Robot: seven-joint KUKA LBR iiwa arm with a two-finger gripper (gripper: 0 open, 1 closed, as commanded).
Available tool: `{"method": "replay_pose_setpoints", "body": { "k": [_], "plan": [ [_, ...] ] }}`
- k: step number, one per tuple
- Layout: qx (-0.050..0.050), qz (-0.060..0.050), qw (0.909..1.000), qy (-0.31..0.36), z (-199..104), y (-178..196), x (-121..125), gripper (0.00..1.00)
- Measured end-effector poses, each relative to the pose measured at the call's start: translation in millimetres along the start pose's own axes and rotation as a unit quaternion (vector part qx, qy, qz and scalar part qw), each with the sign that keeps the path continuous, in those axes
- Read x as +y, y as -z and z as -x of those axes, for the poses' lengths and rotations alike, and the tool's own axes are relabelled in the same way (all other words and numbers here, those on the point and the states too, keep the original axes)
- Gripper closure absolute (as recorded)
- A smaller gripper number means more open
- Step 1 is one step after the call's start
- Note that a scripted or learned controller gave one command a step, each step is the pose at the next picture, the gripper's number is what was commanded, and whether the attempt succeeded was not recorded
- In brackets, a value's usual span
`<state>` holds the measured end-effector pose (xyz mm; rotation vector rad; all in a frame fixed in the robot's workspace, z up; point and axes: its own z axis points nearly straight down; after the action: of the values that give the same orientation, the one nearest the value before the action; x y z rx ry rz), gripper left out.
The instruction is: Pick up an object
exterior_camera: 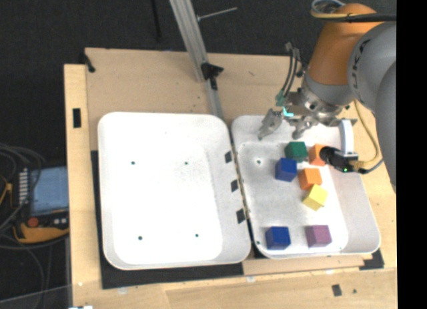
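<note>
Tan wooden surface (153, 81) on a dark floor, carrying two shallow white bins side by side. Left bin (167, 187) holds no objects; right bin (347, 227) holds the blocks. Contents of the right bin: green block (295, 149) near the far end, blue block (286, 169) just in front of it, orange block (309, 177) touching a yellow block (315, 197), then a second blue block (277, 237) and a purple block (318, 235) near the front wall. Another small orange piece (315, 153) sits right of the green block, partly hidden. Arm (340, 41) enters from the right. Gripper (285, 125) hangs over the bin's far left corner, jaws spread apart, nothing between them. Height above the bin floor is hard to judge, possibly just clear of it.
</note>
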<state>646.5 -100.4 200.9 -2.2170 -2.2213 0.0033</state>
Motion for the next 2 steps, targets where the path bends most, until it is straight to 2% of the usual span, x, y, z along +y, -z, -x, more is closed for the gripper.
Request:
{"method": "replay_pose_setpoints", "body": {
  "k": [1,2],
  "plan": [
    [0.000,0.002,1.0000,0.000,0.0,2.7,1.0,0.00],
    [-0.002,0.000,1.0000,-0.002,12.2,-47.5,0.3,0.00]
  ]
}}
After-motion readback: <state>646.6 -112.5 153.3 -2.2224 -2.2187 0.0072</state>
